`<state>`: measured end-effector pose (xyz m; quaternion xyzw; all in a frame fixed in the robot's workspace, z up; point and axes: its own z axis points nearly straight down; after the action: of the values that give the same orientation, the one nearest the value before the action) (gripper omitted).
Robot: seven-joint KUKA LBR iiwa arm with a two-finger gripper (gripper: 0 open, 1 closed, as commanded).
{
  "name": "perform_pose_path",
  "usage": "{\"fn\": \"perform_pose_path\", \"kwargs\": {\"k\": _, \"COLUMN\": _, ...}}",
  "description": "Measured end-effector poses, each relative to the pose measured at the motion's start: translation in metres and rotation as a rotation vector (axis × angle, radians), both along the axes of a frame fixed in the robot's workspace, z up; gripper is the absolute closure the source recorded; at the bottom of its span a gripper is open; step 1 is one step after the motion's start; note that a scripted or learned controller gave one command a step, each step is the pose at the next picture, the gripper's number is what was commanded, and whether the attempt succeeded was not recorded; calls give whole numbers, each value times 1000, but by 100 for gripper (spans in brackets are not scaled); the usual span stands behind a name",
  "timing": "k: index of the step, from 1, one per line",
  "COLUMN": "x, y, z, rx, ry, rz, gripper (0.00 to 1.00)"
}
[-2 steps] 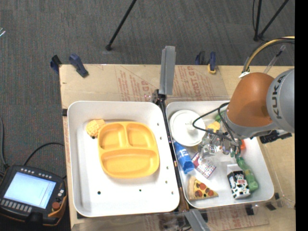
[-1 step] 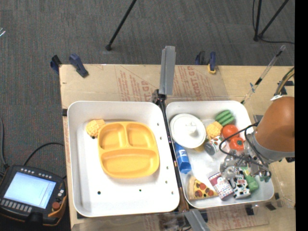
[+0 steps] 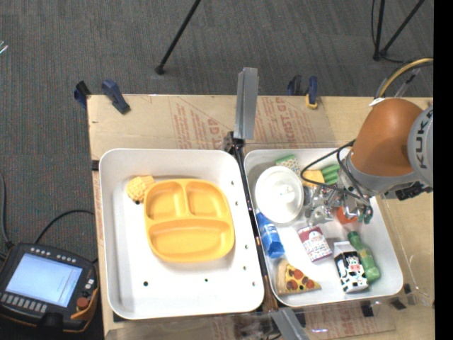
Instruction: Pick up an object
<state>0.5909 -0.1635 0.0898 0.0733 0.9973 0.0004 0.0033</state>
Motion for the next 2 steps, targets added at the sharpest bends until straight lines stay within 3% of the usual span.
{"fn": "perform_pose_path", "kwargs": {"k": 1, "x": -13, "y": 16, "z": -3, "rx": 1, "ry": 7, "rz": 65, "gripper": 0}}
{"fn": "perform_pose_path", "kwargs": {"k": 2, "x": -74, "y": -36, "z": -3, "rx": 6, "ry": 6, "rz": 182, "gripper": 0}}
